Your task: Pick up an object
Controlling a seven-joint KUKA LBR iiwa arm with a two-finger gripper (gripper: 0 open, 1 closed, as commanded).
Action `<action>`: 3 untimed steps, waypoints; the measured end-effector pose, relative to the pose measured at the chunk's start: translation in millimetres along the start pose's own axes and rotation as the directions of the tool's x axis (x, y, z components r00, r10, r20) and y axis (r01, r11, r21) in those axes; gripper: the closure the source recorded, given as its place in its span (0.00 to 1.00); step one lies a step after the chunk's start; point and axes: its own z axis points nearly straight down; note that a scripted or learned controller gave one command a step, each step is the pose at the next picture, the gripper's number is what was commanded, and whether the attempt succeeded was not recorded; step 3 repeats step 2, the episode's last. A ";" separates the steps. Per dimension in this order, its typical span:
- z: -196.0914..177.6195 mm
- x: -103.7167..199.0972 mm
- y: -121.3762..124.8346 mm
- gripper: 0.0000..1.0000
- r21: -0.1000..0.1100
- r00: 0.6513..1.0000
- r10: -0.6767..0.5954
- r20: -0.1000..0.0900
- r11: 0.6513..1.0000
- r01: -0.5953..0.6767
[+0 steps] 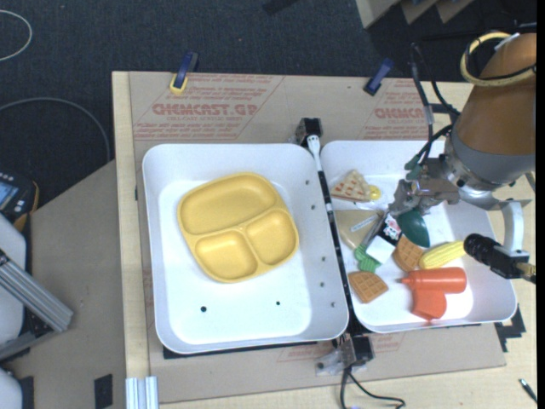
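White left bin (162,228): yellow tray (237,227). Right bin (490,301): orange block (434,290), teal piece (415,226), corn (443,252), waffle (368,286), pizza slice (353,186). Pincer (400,216) above teal piece; opening cannot be told. Best descend straight, centred, avoiding neighbours.

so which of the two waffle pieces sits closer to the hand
The upper waffle, beside the corn, sits closer to the hand; the other waffle lies lower left, near the bin's front edge.
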 end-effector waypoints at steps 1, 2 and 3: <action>7.0 35.3 -44.4 1.00 0.003 1.000 0.002 0.000 1.000 -0.002; 9.5 36.9 -23.8 1.00 -0.005 1.000 0.003 0.003 1.000 -0.003; 9.5 36.9 -23.8 1.00 -0.005 1.000 0.003 0.003 1.000 -0.003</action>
